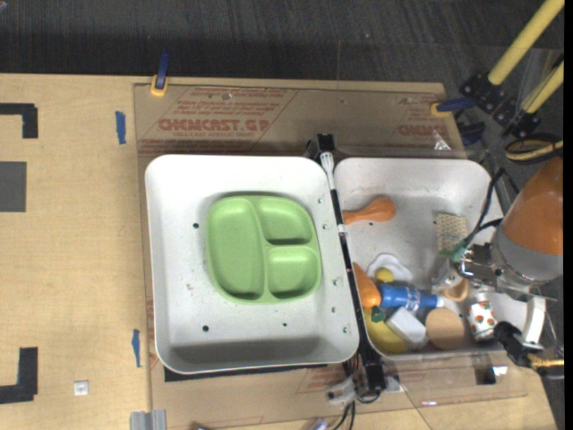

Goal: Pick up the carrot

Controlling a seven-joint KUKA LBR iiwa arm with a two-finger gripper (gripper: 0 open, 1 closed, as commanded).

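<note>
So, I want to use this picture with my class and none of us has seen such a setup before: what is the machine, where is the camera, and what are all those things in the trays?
One camera looks down at a slant on a bench with two white bins. The grey and orange shape at the right edge is a robot arm reaching over the right bin. Its gripper is partly hidden, so I cannot tell what it is doing. The left bin holds a green divided plate. The right bin holds a pile of toy foods: an orange carrot by its left wall, a blue bottle, something yellow, and an orange spoon-like piece higher up. The arm is meant to pick up the carrot.
</note>
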